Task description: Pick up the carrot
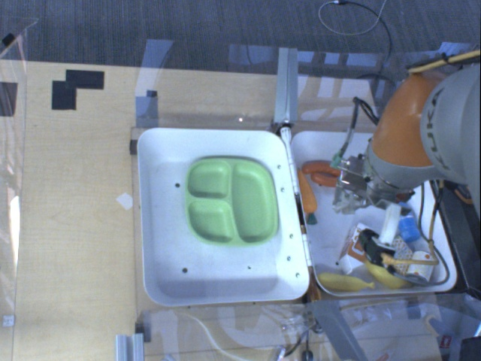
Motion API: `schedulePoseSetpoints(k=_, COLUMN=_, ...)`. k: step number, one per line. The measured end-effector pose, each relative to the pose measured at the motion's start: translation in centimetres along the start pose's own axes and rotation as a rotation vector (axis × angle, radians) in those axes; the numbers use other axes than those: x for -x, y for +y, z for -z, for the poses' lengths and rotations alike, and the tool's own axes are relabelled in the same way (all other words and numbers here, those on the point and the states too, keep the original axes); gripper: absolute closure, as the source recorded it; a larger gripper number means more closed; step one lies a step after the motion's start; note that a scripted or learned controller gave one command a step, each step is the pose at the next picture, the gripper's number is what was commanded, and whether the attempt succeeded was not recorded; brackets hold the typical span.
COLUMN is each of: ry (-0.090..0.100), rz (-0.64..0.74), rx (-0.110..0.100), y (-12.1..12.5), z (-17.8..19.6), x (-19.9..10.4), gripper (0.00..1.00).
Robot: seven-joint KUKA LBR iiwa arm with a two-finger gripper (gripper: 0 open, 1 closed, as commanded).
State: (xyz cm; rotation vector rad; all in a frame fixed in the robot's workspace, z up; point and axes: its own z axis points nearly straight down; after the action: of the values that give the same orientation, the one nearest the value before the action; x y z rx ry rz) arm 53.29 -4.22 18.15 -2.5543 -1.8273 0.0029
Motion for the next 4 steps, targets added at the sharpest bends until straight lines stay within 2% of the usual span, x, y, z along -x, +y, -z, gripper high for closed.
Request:
schedulePoseSetpoints(k=1, ry=-0.001, rz=0.156, rx=0.002, y=4.1, z=1.3, x=2.6, gripper=1.0)
schedulePoseSetpoints(k=2, ry=0.0, rz=0.293, rx=0.002, y=2.3, z=2.8, x=15.9, gripper=1.0)
schedulePoseSetpoints(k=3, ry=0.0, rz=0.578, rx=0.005, y=0.6, z=-6.8, x=10.3, gripper=1.0)
schedulePoseSetpoints(k=4, ry=0.01, rz=0.3, rx=0.01, y=1.3, z=-9.3, x=16.0, gripper=1.0)
